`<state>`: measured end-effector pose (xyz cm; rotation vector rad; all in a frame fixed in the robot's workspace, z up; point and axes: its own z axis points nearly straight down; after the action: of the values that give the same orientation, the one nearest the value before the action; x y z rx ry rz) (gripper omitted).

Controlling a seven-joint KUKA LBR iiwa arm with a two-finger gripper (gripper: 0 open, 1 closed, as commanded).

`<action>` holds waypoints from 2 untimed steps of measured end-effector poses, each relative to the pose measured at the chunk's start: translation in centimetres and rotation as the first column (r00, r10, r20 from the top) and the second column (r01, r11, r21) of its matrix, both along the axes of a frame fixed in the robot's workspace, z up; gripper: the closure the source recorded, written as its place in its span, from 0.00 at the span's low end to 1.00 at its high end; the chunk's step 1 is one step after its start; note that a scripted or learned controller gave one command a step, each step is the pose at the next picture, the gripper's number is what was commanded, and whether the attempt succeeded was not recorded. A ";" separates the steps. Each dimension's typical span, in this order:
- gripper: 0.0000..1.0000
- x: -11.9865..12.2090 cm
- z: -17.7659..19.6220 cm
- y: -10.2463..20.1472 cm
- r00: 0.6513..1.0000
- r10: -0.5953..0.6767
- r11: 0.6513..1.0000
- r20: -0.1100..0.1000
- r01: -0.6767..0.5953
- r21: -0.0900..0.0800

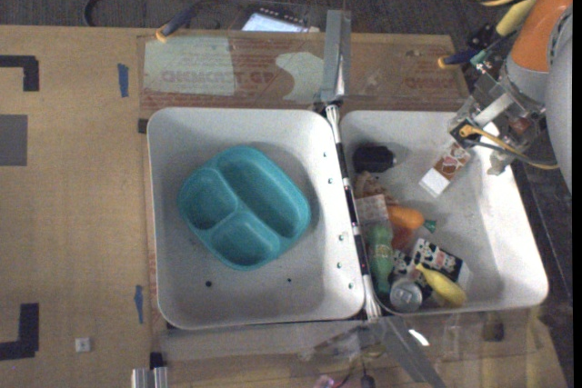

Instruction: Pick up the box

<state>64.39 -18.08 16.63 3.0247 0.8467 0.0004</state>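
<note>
The box (445,171) is small, brown on top with a white lower end, and hangs tilted over the upper right part of the right bin (509,259). Its upper end sits between the fingers of my gripper (466,141), which is shut on it. The grey arm with its orange band (536,32) comes in from the right edge, above the bin's far right corner.
A pile lies along the right bin's left side: a black object (373,159), an orange item (406,218), a green bottle (380,252), a black-and-white packet (438,262), a yellow banana (444,287) and a can (405,296). A teal divided plate (244,206) lies in the left bin (173,286).
</note>
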 end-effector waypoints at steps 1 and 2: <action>0.00 -1.7 -8.1 6.5 1.000 -0.027 1.000 0.000 0.027 0.001; 0.00 -1.7 1.9 10.6 0.966 -0.259 0.966 0.000 0.259 0.001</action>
<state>62.69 -7.46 18.52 3.1103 0.4446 0.0011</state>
